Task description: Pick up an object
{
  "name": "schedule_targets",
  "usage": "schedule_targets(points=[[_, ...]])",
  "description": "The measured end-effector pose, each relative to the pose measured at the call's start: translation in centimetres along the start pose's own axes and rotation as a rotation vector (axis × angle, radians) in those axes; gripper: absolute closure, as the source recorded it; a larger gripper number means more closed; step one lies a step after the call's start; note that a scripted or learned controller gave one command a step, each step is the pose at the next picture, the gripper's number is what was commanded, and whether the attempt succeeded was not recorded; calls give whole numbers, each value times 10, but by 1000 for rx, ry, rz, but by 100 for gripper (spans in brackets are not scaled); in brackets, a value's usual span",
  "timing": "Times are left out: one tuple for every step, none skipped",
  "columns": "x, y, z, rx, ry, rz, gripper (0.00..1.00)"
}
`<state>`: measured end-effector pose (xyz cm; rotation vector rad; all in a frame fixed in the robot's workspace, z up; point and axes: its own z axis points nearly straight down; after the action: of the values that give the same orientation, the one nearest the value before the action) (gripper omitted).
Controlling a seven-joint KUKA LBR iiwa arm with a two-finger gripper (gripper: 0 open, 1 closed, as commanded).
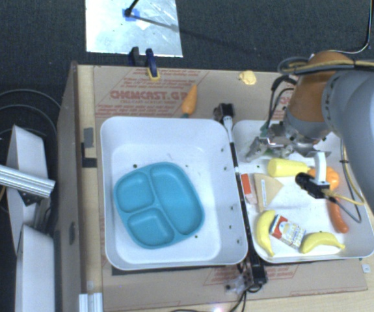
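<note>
- The tool [265, 145] is seen low over the far left corner of the right bin [369, 239], its metal fingers spread apart, and nothing is seen between them.
- No object is held or lifted, so the pick is judged to be not yet made; closing on a thing and raising it are both left.
- The nearest candidate, a yellow cylinder [287, 168], lies just beside the tool, nearer the camera.
- Further objects are left lying in the same bin: two bananas [321, 242], a small printed carton [287, 231], an orange ball [330, 175] and a red sausage-shaped piece [339, 220].
- A blue divided tray [158, 203] is set in the left bin [118, 142].
- "CHEMCAST" is read in red print on the cardboard [141, 86] covering the tabletop; the carton's print cannot be read.
</note>
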<state>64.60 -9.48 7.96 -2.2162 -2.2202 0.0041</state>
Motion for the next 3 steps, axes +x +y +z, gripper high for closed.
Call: schedule_targets(points=[[5, -30, -4, -4, -2, 1, 0], [-6, 23, -5, 4, 1, -1, 0], [8, 4, -5, -5, -2, -1, 0]])
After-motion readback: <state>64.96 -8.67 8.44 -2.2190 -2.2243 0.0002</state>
